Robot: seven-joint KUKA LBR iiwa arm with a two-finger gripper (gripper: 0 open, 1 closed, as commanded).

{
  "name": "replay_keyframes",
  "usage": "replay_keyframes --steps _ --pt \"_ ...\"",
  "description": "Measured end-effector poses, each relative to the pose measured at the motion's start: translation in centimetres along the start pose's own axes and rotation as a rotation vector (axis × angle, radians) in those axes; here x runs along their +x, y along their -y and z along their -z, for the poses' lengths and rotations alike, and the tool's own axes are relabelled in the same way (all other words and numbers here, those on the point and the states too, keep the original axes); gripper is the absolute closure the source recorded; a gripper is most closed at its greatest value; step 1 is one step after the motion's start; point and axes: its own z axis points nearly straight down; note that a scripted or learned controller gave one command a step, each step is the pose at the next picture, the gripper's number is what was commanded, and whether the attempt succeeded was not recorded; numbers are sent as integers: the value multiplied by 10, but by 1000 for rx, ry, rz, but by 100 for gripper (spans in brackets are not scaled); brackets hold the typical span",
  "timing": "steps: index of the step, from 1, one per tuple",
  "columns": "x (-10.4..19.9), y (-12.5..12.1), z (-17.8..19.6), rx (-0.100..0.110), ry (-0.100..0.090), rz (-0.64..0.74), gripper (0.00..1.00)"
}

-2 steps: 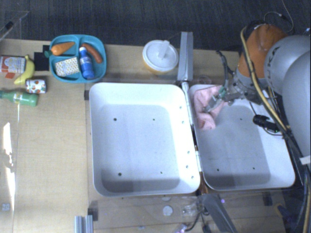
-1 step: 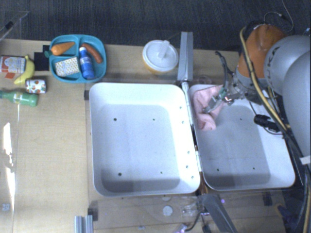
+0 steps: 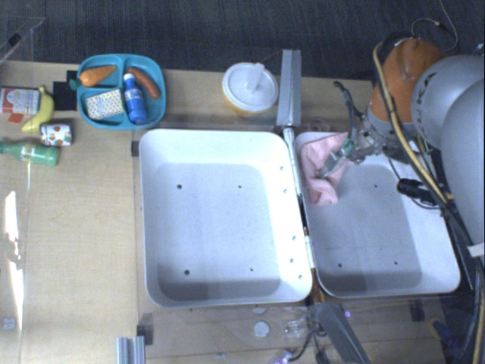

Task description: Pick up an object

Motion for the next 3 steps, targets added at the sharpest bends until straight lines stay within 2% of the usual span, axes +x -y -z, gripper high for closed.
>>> replay_keyframes --steps 2,3 --pt "1 -1 0 -1 -5 -13 0" --pt "23 13 2 -26 -6 3 0"
